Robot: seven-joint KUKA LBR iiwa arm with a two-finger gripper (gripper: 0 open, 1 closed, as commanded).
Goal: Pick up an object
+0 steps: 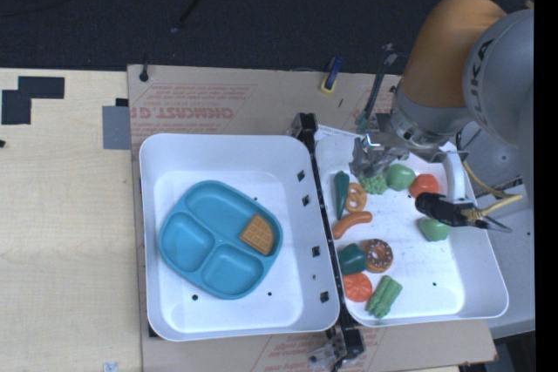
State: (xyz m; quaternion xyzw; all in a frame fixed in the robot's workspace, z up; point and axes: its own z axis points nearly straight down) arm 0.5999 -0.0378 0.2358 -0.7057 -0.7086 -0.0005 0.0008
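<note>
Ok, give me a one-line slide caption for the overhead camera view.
KUKA gripper lowered among toy foods in the right bin; left bin holds a blue divided plate with a waffle.

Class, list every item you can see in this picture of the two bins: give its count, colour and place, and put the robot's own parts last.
bins: 2, white, side by side on the bench
divided plate: 1, blue, left bin
waffle piece: 1, tan, on the plate
toy foods: about a dozen, green, orange, red, brown, right bin
doughnut: 1, brown, right bin
sausage: 1, orange, right bin
clip: 1, blue and yellow, cardboard behind the bins
arm: 1, grey and orange, over right bin
gripper: 1, metal, right bin's far end
</note>
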